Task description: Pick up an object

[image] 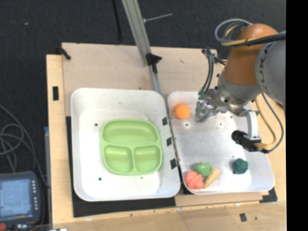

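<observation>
Camera view has the gripper [202, 110] low in the right bin [221, 137], just right of the orange ball [182, 111]; its opening cannot be judged. Approach step: next, shift left and close.

An orange ball [182, 111] lies near the right bin's [219, 138] upper-left corner.

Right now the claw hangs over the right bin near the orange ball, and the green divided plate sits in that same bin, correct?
Not quite. The green divided plate lies in the left bin, not the right bin. The camera view shows the claw over the right bin beside the orange ball.
</observation>
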